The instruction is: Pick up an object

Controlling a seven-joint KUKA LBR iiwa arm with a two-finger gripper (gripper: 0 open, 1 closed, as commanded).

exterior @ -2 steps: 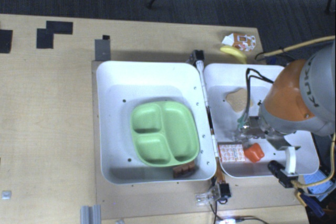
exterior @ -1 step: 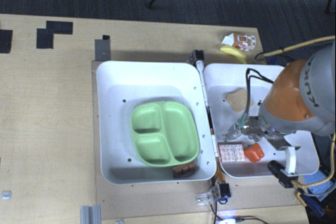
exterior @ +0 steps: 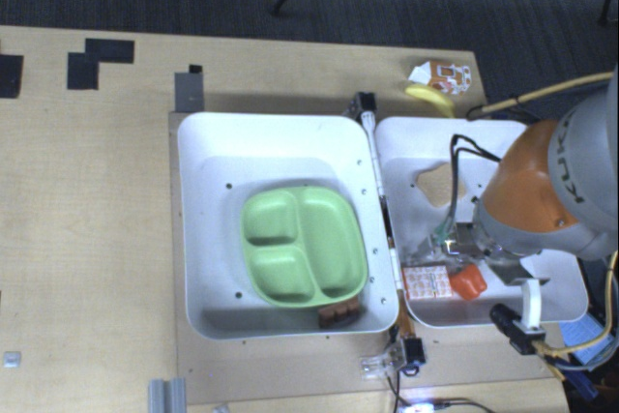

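In the right bin (exterior: 406, 150), a red-and-white box (exterior: 426, 282) lies by the near wall with an orange object (exterior: 469, 282) beside it on the right. A tan flat object (exterior: 435, 182) lies further back. My gripper (exterior: 453, 250) is low over this bin, just above the box and the orange object, and the grey and orange wrist (exterior: 527, 193) covers most of it. In the left bin (exterior: 198, 208) a green divided plate (exterior: 303, 245) rests, with a small brown object (exterior: 338, 312) at its near edge.
A yellow item and a small orange-and-white packet (exterior: 440, 78) lie on the bench behind the right bin. Black cables (exterior: 464, 150) loop over that bin from the wrist. Black patches (exterior: 97, 61) mark the bench at the far left.
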